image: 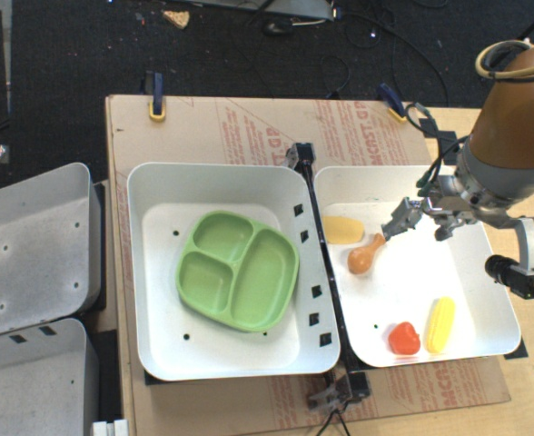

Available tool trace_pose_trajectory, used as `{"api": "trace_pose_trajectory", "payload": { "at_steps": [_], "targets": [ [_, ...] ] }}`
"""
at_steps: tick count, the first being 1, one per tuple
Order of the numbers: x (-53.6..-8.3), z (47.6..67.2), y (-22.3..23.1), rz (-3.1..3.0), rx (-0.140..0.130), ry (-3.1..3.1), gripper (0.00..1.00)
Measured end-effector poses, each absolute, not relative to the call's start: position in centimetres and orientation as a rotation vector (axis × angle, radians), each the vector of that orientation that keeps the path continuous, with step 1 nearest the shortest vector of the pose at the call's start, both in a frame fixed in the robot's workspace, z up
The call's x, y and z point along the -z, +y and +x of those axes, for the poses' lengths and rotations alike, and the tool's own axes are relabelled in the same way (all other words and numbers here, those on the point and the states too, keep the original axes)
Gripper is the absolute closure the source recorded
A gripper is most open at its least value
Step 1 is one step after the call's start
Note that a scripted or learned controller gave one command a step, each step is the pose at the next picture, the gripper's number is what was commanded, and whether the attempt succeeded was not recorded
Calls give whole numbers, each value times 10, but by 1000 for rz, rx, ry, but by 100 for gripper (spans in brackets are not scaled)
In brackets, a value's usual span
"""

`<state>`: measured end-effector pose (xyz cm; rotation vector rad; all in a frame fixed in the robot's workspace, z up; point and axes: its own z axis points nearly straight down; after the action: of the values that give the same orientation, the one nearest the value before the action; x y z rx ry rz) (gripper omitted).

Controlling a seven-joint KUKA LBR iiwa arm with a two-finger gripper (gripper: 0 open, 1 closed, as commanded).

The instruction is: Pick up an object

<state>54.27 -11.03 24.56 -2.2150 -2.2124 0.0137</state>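
Fingers point(419, 214) over right bin point(499, 330), state unclear. Drumstick point(365, 254) and yellow piece point(342, 231) by left wall; tomato point(404, 338), corn point(440, 324) near front edge.

From my remote seat, the only lettering I see is red print on the brown cardboard sheet point(222, 134) under the two bins. It runs in slanted, repeated lines above the bins and again along the sheet's front edge, appearing upside down or mirrored from here. The letters are too small and blurred for me to read.
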Motion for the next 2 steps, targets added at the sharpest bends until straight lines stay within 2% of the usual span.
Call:
{"api": "trace_pose_trajectory", "payload": {
  "at_steps": [1,2],
  "targets": [
    [-253,545,-110,-2220,0,-2223,0],
    [-192,544,-116,-2221,-4,-2218,0]
  ]
}}
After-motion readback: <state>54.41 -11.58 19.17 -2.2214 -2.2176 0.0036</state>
